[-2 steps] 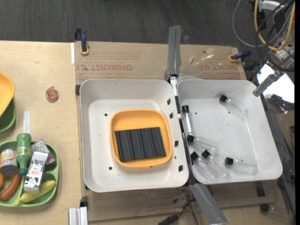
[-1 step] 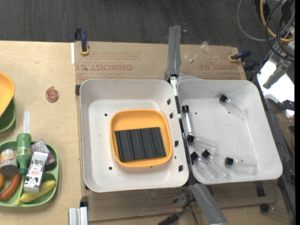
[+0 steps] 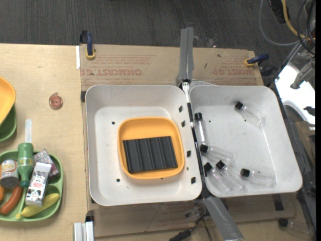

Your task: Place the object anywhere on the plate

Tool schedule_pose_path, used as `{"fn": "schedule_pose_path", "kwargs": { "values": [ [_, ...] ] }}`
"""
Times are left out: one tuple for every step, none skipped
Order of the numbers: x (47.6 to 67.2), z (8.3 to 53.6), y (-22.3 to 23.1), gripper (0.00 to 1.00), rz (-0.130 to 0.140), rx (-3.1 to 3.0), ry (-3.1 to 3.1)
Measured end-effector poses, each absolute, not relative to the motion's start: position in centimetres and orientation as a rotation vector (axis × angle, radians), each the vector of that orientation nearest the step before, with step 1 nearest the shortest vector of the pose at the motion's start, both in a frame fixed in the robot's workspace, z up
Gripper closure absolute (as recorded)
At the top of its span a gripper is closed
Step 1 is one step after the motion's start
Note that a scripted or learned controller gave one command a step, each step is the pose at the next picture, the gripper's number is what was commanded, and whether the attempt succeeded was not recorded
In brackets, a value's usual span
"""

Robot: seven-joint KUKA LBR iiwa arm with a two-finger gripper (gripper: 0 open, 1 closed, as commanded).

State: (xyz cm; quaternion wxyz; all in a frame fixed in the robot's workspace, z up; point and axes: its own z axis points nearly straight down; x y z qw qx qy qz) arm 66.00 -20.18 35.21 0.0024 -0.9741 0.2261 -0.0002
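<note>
Plate [image 3: 150,129] job looked done to me: dark ribbed object [image 3: 150,153] lay flat in the middle of that orange plate, inside the left bin [image 3: 100,134]. Clear vials [image 3: 249,111] were scattered right of the plate. Can't tell the pincer's state

My workplace is a robotics test lab. Two shallow white bins [image 3: 95,149] sit side by side on a cardboard sheet [image 3: 150,67] clamped to the bench [image 3: 40,74]. Loose cables [image 3: 281,9] hang at the far right. The right bin holds clear capped vials [image 3: 249,112]; toy food fills a green tray [image 3: 47,205] at the bench's left edge.
</note>
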Motion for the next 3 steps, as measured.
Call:
{"fn": "schedule_pose_path", "kwargs": {
  "values": [
    [66.0,36.4,-22.0,0.00,-0.002,-3.121,0.309],
    [66.0,30.0,-21.9,0.00,0.000,-3.121,0.308],
    [66.0,30.7,-21.9,0.00,-0.002,-3.121,0.307]
  ]
}}
